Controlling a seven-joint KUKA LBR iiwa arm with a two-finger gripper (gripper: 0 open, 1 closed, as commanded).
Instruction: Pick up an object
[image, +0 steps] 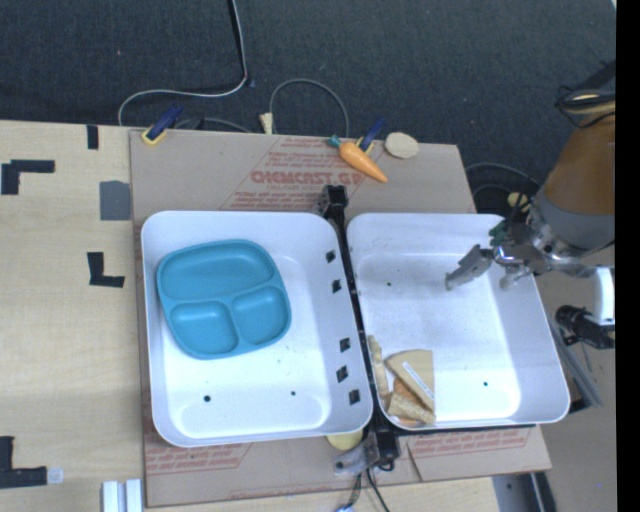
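A pile of tan, wedge-shaped pieces lies in the right bin, against its near left corner. A blue divided plate rests flat in the left bin. My gripper hangs over the far right part of the right bin, well apart from the tan pieces. Its two grey fingers stand spread and open, with nothing between them.
An orange toy carrot and a cream round piece lie on the cardboard behind the bins. A black divider with clips runs between the two bins. Cables trail across the dark floor at the back.
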